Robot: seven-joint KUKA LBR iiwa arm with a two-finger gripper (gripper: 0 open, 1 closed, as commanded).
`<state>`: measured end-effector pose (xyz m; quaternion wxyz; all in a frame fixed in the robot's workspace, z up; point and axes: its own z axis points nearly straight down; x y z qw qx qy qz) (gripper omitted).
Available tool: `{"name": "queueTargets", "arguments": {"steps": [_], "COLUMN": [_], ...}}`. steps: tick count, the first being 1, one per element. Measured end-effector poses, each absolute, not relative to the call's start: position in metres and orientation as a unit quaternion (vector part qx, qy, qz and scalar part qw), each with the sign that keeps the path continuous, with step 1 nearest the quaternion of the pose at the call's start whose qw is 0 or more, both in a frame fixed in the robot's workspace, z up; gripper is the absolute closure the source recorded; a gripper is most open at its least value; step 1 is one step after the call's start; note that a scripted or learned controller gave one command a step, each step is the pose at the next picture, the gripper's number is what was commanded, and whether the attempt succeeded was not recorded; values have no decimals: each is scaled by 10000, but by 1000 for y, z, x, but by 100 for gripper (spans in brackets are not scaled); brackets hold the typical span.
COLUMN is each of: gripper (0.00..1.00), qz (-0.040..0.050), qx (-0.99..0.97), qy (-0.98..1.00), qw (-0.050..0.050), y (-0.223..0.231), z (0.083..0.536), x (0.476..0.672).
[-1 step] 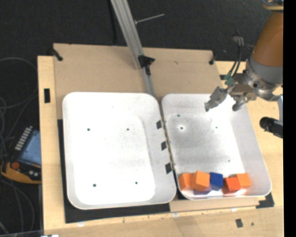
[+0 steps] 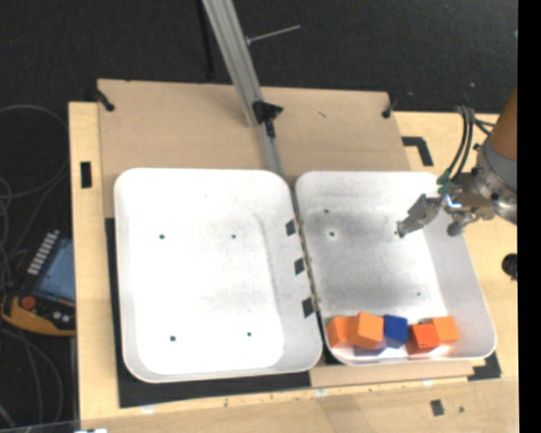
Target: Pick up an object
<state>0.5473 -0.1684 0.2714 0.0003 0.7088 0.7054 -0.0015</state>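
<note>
Several small blocks lie in a row along the near wall of the right bin [image 2: 370, 197]: an orange block [image 2: 343, 330], a second orange block [image 2: 371, 328], a blue block [image 2: 395, 328] and two more orange ones [image 2: 424, 336] [image 2: 445, 328]. My gripper [image 2: 431, 224] hovers over the bin's far right side, well behind the blocks. It is open, with nothing between its fingers. One finger [image 2: 413, 217] slants out to the left.
The left bin [image 2: 207, 183] lies beside the right one, with clips along their shared edge. A slanted metal rail [image 2: 239, 57] rises behind the bins. Cables and a handheld device [image 2: 45, 282] lie off the bench at left.
</note>
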Motion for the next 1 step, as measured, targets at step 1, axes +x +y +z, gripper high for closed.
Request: {"name": "queueTargets", "arguments": {"steps": [1], "gripper": [0], "qz": [-20], "qx": [7078], "qy": [7064], "qw": [-31], "y": [-138], "z": [162], "x": [518]}}
